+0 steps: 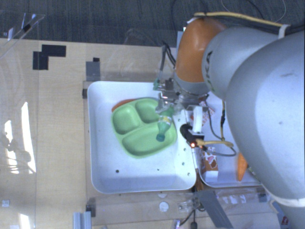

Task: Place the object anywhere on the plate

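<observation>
Because the gripper [167,109] hangs right over the pale green, three-compartment plastic plate [138,144], the step in hand looks like the release itself. The plate lies in the left shallow white bin [102,175], which sits on the pale wooden desk [47,142]. The small translucent green object with a teal end [162,130] is just below the gripper, over the plate's right side, where the large lower compartment meets the divider ridge. Whether it already rests on the plate or is carried above it cannot be told from this slanted view. Nor can it be told how wide the gripper stands or whether it is closed on the object, since the wrist hides that part.

To do this well, the object should probably go down onto the flat floor of the large compartment, not the ridge or the right rim, where a small light thing could tip and roll into the bin. A low, slow descent before letting go seems wise, and then a straight lift, so nothing drags the object or nudges the light plate.
</observation>
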Controlling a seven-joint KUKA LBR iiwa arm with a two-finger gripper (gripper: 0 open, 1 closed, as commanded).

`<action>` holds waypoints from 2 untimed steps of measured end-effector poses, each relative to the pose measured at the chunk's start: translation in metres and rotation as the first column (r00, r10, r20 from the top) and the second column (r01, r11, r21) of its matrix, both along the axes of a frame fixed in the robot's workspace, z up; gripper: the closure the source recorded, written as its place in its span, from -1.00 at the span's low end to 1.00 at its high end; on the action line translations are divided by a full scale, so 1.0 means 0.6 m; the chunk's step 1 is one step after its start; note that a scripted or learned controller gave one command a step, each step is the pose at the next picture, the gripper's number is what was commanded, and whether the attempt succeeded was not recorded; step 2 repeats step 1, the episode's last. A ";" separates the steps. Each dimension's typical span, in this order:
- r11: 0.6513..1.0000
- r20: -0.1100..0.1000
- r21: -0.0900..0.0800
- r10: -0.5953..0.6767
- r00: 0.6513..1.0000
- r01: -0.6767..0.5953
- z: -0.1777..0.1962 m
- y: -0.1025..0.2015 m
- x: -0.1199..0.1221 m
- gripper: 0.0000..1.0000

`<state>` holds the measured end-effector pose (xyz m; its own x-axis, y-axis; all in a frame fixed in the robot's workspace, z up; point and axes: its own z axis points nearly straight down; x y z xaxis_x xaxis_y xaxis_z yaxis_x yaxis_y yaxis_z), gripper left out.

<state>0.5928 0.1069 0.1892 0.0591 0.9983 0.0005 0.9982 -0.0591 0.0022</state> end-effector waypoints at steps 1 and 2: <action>1.000 0.001 0.000 0.000 1.000 0.000 0.000 0.000 0.000 -1.00; 1.000 0.001 0.000 0.000 1.000 0.000 0.000 0.000 0.000 -1.00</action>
